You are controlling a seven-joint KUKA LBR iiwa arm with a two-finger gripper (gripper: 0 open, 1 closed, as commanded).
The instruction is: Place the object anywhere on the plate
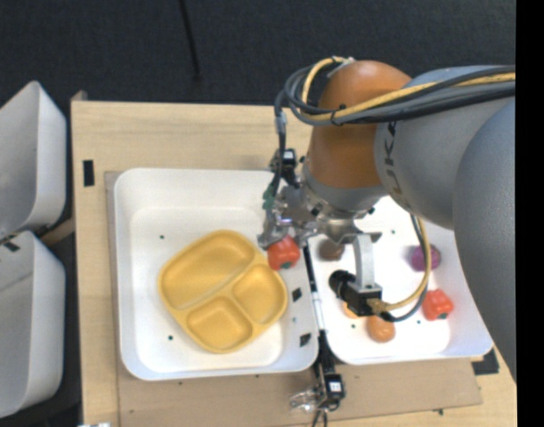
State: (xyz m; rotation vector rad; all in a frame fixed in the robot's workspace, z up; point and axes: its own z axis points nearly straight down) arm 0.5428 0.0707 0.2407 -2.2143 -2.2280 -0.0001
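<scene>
**Red object at the plate's rim, under the arm's wrist**

Two shallow white bins sit side by side on a pale wooden bench (pixel 191 390). The left bin (pixel 142 238) holds one plate (pixel 220 290), a yellow plastic dish with rounded corners, moulded into three compartments: one long one at the upper left and two smaller ones along the lower right. Its surface looks smooth and faintly glossy.

One small red object (pixel 283 253), rounded and shiny, lies just at the plate's upper right edge, near the wall between the two bins. It is directly below the gripper (pixel 280 229), whose dark metal parts sit touching or just above it; whether the object is pinched there cannot be told from this angle.

The right bin (pixel 405 350) holds four loose pieces: one purple rounded piece (pixel 423 257) near the right wall, one red-orange lumpy piece (pixel 437 304) below it, one orange egg-shaped piece (pixel 379 329) near the front wall, and one brownish rounded piece (pixel 331 250) partly hidden under the arm.

One arm (pixel 432 149), smooth grey with a glossy orange band, spans the right bin, with black and yellow cables looped along it.
</scene>
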